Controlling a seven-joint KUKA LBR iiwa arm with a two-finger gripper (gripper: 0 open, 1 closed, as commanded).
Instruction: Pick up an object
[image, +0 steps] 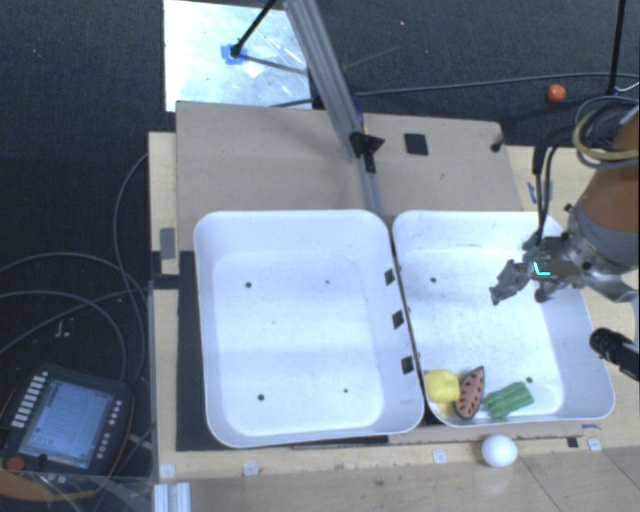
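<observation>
My gripper (522, 284) hangs over the right side of the right bin (480, 240), well above the bin floor, with nothing between its fingers. At the bin's near edge lie three small items close together: a yellow lemon-like piece (441, 385), a brown and red slice-shaped piece (469, 393) leaning against it, and a green pickle-like piece (508, 399). These objects sit about a hand's length nearer the front than the gripper.
The left bin (290, 330) stands beside the right one, joined by black clips along the shared wall. A white ball (499, 451) lies on the bench outside the right bin's front rim. A slanted metal pole (335, 90) rises behind the bins.
</observation>
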